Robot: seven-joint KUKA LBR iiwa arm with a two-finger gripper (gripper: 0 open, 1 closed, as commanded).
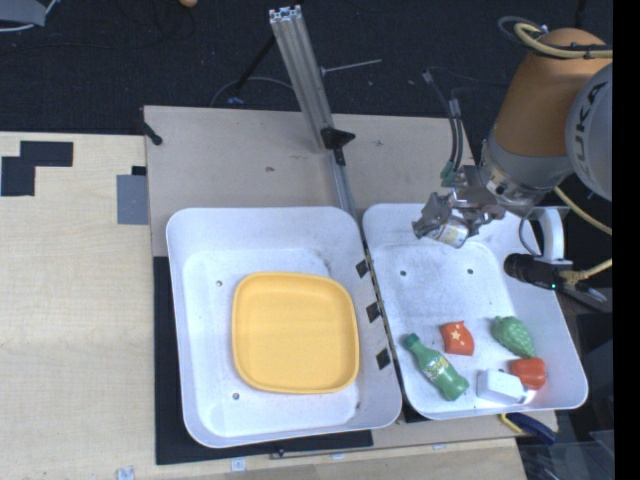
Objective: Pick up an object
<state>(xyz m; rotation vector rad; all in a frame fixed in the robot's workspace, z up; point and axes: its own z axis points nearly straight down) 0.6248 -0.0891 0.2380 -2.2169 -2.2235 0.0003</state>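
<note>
Bins sit side by side on the bench, both white and shallow. The left bin (190, 268) has a big yellow plate (295, 331) lying flat in it. The right bin (460, 278) has small toys near its front edge: a green bottle (436, 367) lying on its side, a little red block (457, 338) just beside it, a bumpy green toy (513, 335), a red toy (529, 372) and a white block (500, 386) touching the red toy. The grey and orange arm (545, 98) comes in from the right. Its gripper (447, 223) hangs over the back edge of the right bin, well apart from the toys. It is too small and blurry to tell if the claw is open or closed. Nothing can be seen held in it.
</note>
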